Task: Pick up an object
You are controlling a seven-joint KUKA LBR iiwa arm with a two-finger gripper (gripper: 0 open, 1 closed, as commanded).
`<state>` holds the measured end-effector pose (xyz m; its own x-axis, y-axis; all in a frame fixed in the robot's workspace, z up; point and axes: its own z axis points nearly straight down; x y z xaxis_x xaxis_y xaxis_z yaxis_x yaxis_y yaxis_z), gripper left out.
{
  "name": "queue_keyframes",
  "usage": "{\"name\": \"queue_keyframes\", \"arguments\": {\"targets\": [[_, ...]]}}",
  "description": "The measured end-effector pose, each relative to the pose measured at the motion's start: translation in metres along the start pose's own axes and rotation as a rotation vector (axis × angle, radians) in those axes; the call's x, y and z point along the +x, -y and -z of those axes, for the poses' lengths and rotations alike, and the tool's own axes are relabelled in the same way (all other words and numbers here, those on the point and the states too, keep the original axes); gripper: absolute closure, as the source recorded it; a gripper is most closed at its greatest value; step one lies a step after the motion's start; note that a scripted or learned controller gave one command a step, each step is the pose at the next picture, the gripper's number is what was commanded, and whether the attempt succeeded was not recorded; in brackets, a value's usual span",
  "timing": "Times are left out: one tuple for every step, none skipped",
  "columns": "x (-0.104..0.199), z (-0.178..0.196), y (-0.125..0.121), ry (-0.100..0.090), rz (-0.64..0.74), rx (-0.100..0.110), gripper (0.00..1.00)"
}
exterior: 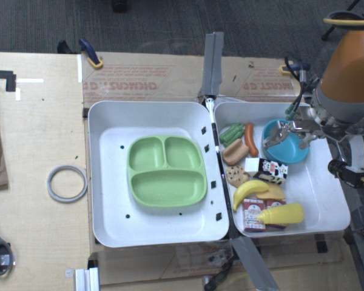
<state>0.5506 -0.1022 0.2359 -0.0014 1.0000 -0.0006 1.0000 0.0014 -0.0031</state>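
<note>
In the right bin (327, 220), the jaws (283, 132) are seen lowered over a blue bowl (287, 147); whether they are open or closed cannot be told. A banana (250, 191) lies nearby, its long axis running roughly left to right. A green divided plate (167, 171) is seen in the left bin (103, 180).
</note>
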Motion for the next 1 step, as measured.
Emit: {"name": "queue_keyframes", "arguments": {"targets": [[0.0030,-0.1175,-0.0355,0.000,0.237,-0.001,0.00]]}}
